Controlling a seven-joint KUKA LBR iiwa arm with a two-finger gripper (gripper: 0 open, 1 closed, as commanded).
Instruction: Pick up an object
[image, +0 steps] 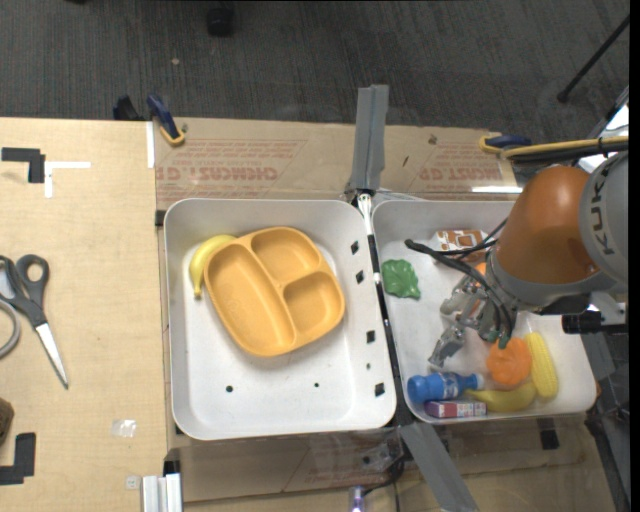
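My gripper (452, 340) hangs over the middle of the right bin (420, 330), below the orange band of the arm (545, 225). Nothing shows in its grasp. Just right of it lies an orange fruit-like object (511, 366). A blue bottle (440, 386) lies below it by the bin's front wall. A green crumpled object (401, 278) rests to the upper left of the gripper. A yellow corn cob (543, 363), a banana (503, 399) and a small purple-and-white box (455, 408) crowd the front right corner. A brown-and-white snack box (461, 240) lies at the back, partly hidden by the arm.
The left bin (200, 400) holds a yellow divided plate (272, 290) with a banana (205, 258) tucked behind its left edge. Scissors (38, 310) lie on the wooden bench at far left. A grey divider (370, 140) runs between the bins at the back.
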